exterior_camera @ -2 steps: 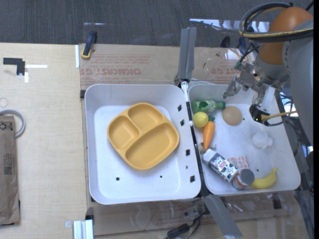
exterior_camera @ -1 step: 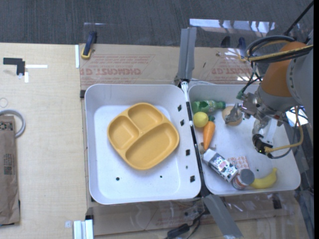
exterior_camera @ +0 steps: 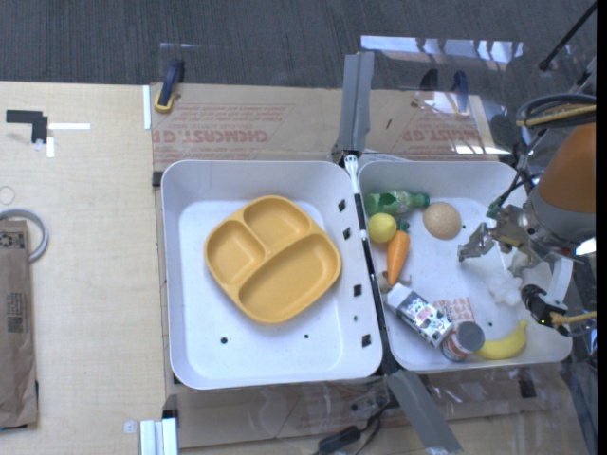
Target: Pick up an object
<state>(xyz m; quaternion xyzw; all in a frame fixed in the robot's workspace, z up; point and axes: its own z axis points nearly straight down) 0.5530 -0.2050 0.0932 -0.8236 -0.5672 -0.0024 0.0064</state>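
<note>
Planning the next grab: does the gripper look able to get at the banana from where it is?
Probably yes: the banana lies uncovered near the gripper, though a can touches its end.

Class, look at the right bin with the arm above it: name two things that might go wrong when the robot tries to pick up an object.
1. The lemon, carrot and green item crowd the bin's left wall, so the claw may nudge neighbours instead of grasping one.
2. The can, banana and small box lie touching near the front rim; closing on one could drag or roll another.
</note>
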